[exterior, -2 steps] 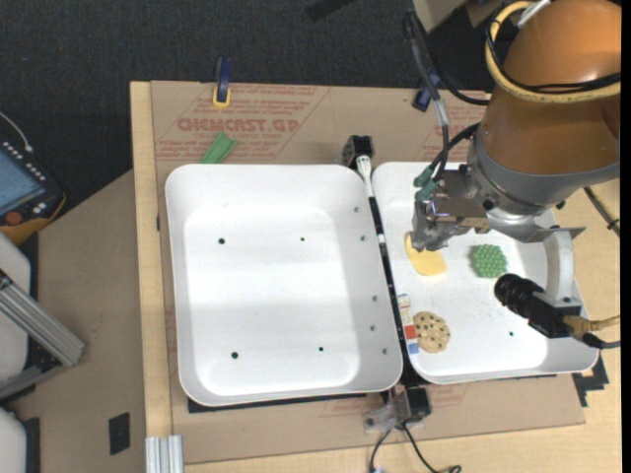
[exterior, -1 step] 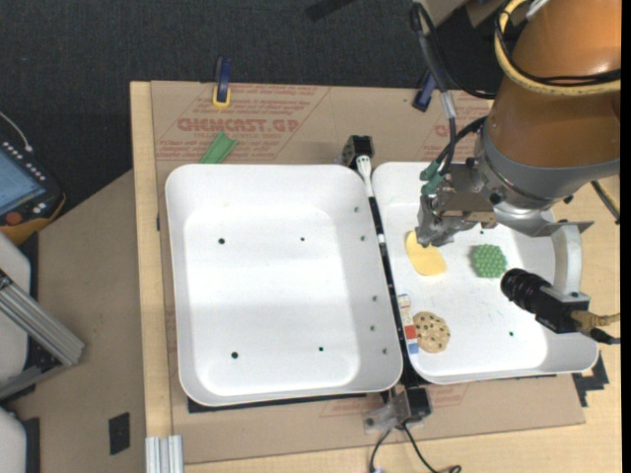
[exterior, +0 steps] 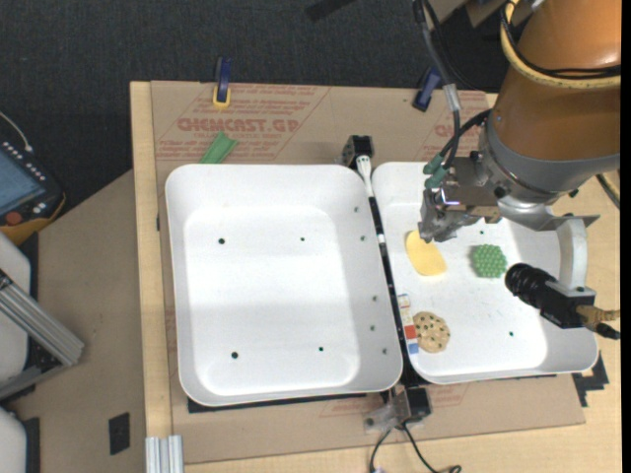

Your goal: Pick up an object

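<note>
Camera view, from above at a slant.

1. Cardboard sheet (exterior: 286, 116): brown with red printing, lies under both bins.
2. Left bin (exterior: 177, 264): white and shallow with rounded corners; four small dark dots on its floor.
3. Right bin (exterior: 493, 338): white and shallow, set just beside the left bin, edge against edge.
4. Yellow piece (exterior: 427, 257): pale and flat, in the right bin, left of middle and near the shared edge.
5. Green knobbly ball (exterior: 487, 260): in the right bin, just right of the yellow piece and apart from it.
6. Cookie (exterior: 431, 331): round, brown and speckled, in the near left part of the right bin.
7. Small red, white and blue item (exterior: 409, 331): against the right bin's left wall, beside the cookie; too small to identify.
8. Arm (exterior: 562, 87): grey and orange, over the far right of the right bin.
9. Gripper (exterior: 432, 233): points down at the far edge of the yellow piece. Whether it is open or closed cannot be told, nor whether it touches the piece.
10. Green strip (exterior: 218, 148): on the cardboard, beyond the left bin's far left corner.
11. Blue clamps (exterior: 223, 79): two, on the cardboard's far edge.
</note>
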Motion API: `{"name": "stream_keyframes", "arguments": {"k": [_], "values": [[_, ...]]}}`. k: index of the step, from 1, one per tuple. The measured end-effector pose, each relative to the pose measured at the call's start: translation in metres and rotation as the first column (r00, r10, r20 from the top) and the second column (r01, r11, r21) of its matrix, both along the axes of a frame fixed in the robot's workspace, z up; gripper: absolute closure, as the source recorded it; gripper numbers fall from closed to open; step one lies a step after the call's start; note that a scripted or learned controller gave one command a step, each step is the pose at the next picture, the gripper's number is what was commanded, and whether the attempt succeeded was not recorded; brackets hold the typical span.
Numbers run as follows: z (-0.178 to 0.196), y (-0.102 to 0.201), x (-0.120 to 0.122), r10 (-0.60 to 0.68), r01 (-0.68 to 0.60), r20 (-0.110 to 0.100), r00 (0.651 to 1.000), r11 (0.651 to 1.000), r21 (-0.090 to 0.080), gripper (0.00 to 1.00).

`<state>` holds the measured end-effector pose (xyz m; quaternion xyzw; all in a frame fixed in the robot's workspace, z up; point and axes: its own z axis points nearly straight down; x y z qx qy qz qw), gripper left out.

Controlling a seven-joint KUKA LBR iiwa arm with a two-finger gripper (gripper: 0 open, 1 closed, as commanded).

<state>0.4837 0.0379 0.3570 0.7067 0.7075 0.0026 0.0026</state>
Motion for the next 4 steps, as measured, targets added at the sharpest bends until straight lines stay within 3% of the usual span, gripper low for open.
{"name": "stream_keyframes", "arguments": {"k": [1, 2, 3, 4], "values": [[0.029, 0.048, -0.004, 0.005, -0.005, -0.002, 1.000, 1.000, 0.002, 1.00], [-0.044, -0.050, -0.005, -0.012, 0.012, -0.016, 1.000, 1.000, -0.002, 1.00], [-0.022, 0.019, -0.004, 0.006, -0.006, -0.004, 1.000, 1.000, 0.002, 1.00], [-0.058, -0.101, -0.003, -0.015, 0.015, -0.013, 1.000, 1.000, -0.003, 1.00]]}}
